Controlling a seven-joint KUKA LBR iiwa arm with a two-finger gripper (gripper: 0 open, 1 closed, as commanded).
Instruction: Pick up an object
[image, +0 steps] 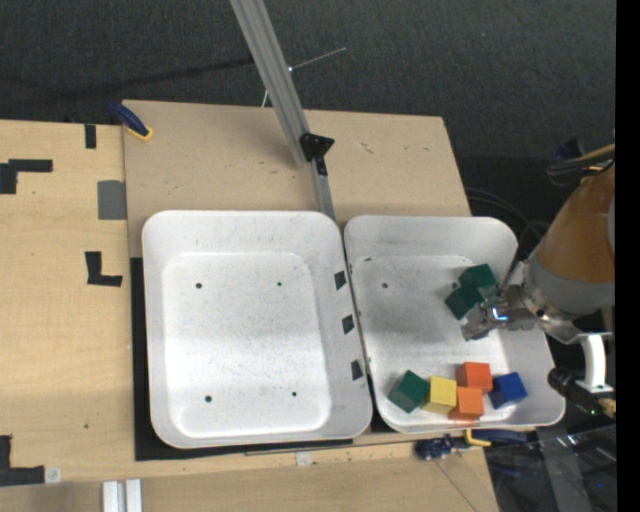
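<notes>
Dark green block (470, 289) touching pincer (484, 318), at its upper-left; pincer opening unclear, view poor.

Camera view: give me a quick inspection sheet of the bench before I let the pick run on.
Surface: wooden bench with two white bins, left bin, right bin.
Job's things: all in the right bin; dark green block by the gripper; green cube, yellow cube, two orange cubes, blue cube along the near edge.
Clutter: black tape marks on the bench.
Grippers: gripper low beside the dark green block; grasp unclear.
Cables: nothing seen.
Surroundings: metal pole, dark floor.
</notes>
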